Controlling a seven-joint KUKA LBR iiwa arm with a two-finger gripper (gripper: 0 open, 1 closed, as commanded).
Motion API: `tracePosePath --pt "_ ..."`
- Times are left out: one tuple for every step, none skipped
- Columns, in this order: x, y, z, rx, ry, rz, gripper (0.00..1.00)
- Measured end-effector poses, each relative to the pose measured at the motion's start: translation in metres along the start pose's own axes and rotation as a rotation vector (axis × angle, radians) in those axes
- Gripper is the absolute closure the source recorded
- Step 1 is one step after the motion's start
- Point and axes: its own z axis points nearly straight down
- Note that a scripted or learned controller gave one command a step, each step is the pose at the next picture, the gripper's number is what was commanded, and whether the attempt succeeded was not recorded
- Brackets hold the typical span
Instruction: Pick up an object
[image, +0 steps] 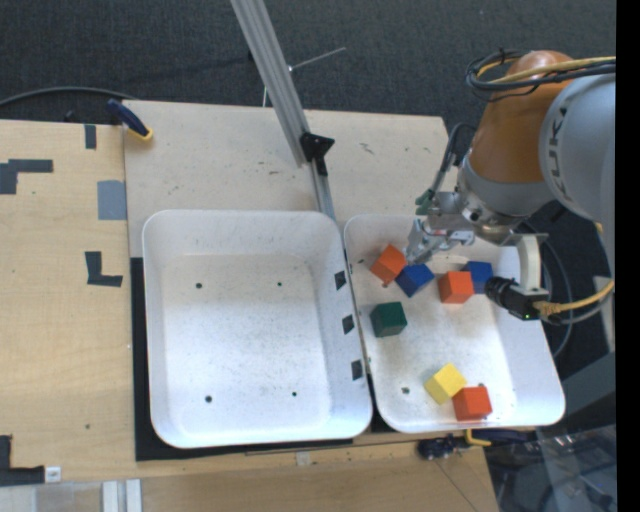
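The gripper hangs low over the back of the right bin, its tip right above the dark blue cube, which I take as the landmark for everything else. Whether the claw is wide, narrow or closed on anything cannot be told from this slanted view: its tip is a small blur of metal against the white floor, and no block is seen between its parts. Touching the dark blue cube on its upper left side sits an orange cube; just to its right stands another orange cube, and beyond that a lighter blue cube. A green cube lies near, below and slightly left of the landmark. Well apart from it, toward the front of the bin, a yellow cube and a red-orange cube touch corner to corner. The left bin lies far to the landmark's left, across the divider. My judgement is that the likely target is the dark blue cube or its orange neighbour, and the crowding is the danger: a descent between two touching blocks may land on an edge, shove both aside, or pinch a corner so that the block twists out on lifting; closing off-centre would catch nothing
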Motion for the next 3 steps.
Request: tracePosePath --pt "0.056 -0.009 0.011 0.002 0.0 -0.001 1.0" --pt "0.1 -0.011 0.014 0.001 0.0 -0.001 1.0" --pt "0.163 -0.023 0.013 0.001 0.001 -0.004 1.0"
